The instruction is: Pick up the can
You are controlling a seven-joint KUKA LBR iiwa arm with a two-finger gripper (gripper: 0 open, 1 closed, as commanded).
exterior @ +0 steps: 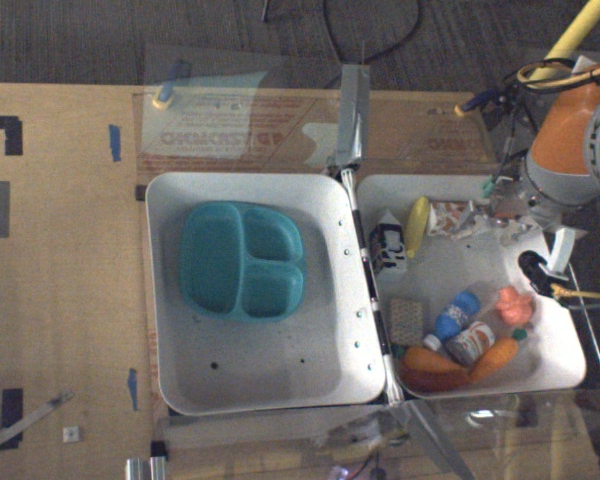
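Tan desk (60, 268) under two shallow white bins, right bin (570, 363) cluttered. Best to descend straight over the small grey metal can (470, 343), wedged between blue bottle (456, 318) and orange carrot (495, 358). Hand (525, 223) near upper right rim, well apart from can; spread or pressed together, cannot tell.

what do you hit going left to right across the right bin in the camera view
black-and-white small object → banana → blue bottle → can → pink toy
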